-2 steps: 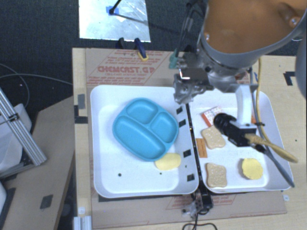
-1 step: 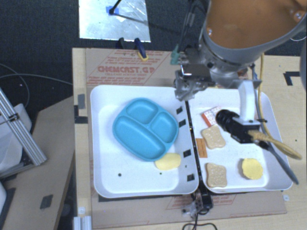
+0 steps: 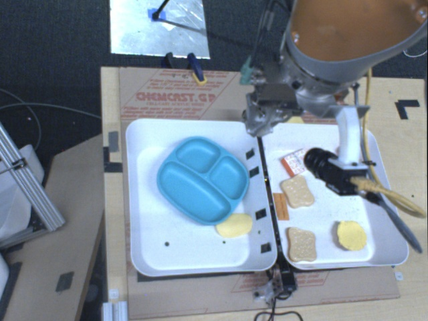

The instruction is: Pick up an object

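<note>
Right now my jaws (image 3: 262, 122) hang over the divider (image 3: 267, 192) between the two bins; whether they are open, I cannot tell. The nearest cracker (image 3: 297, 192) lies right of that divider, toward the desk's near edge from me.

We see the arm (image 3: 354, 25) coming in from the upper right, its orange band filling the top right corner with the grey ring just below it. Wrist points down and left. The gripper (image 3: 262, 120) hangs low at the upper end of the line where the two bins meet. Its body is dark grey metal; we can't tell from this angle how the jaws stand.
</note>
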Action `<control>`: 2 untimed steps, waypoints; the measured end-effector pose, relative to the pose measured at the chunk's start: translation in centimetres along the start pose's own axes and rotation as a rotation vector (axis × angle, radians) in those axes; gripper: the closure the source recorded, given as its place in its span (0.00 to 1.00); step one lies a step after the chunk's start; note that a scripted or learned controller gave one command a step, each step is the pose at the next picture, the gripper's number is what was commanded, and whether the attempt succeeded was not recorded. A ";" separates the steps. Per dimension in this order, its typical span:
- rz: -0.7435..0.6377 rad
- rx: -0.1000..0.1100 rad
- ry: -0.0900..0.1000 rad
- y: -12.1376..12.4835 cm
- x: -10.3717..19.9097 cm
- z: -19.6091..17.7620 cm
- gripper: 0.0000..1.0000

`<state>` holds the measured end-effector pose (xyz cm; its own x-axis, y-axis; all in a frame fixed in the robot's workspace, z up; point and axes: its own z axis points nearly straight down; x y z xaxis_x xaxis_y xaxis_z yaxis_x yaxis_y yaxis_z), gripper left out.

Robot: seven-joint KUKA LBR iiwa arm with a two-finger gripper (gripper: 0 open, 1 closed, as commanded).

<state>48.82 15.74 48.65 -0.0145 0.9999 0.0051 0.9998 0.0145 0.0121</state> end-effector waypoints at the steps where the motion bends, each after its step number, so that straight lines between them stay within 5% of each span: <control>1: -0.004 -0.004 0.001 0.1 0.0 -1.1 1.00; 2: 0.019 0.020 -0.008 -0.4 -5.5 9.5 1.00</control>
<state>48.60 10.31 39.08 0.0048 1.0000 -0.0033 1.0000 -0.0048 -0.0083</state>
